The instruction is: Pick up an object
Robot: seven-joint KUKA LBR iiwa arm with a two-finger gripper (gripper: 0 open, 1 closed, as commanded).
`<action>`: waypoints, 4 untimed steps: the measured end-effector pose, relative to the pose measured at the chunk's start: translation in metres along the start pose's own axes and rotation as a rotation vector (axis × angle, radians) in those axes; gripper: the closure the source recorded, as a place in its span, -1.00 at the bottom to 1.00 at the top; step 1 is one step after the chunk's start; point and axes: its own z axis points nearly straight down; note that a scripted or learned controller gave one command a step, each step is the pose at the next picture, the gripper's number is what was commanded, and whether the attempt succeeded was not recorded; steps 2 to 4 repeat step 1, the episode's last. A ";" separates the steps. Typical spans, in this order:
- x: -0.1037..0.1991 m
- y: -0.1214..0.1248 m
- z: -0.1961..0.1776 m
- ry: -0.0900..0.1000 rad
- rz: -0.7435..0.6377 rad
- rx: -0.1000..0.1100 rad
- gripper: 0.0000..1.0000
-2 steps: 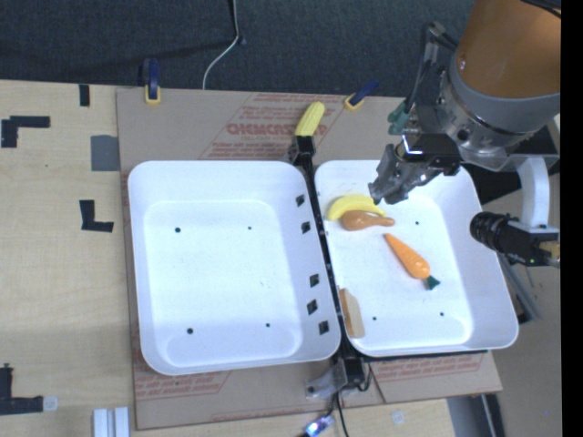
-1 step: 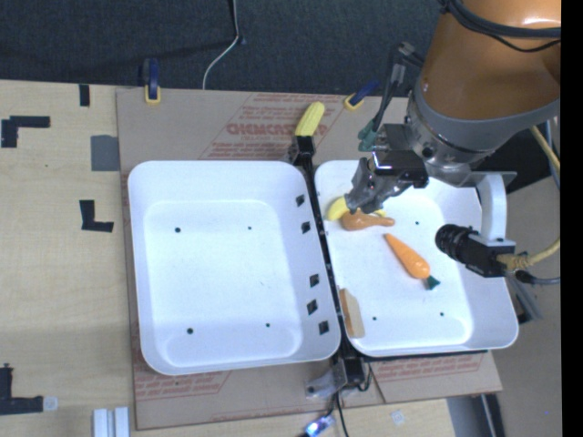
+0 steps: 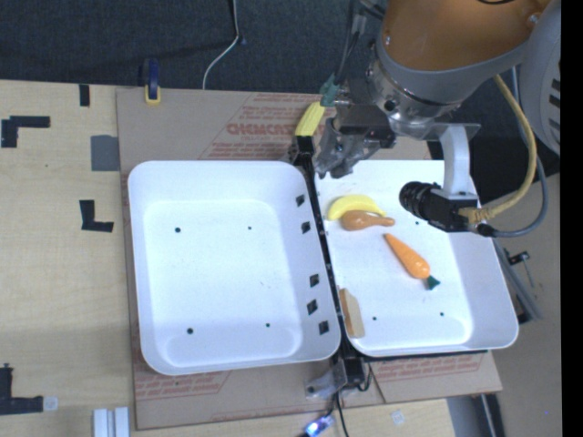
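The banana lies in the right bin near its far left corner, beside a carrot; the gripper hangs just above, its grip impossible to judge.

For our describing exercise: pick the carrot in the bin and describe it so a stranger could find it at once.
Start at the right-hand white bin. Near its middle, below and right of the yellow banana, lies the carrot, slanting down to the right. It alone is bright orange, tapered, with a small green tip at its lower end.
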 end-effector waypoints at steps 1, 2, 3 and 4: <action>-0.038 -0.043 0.097 -0.004 0.009 0.017 1.00; -0.038 -0.043 0.097 -0.004 0.009 0.017 1.00; -0.038 -0.043 0.097 -0.004 0.009 0.017 1.00; -0.038 -0.043 0.097 -0.004 0.009 0.017 1.00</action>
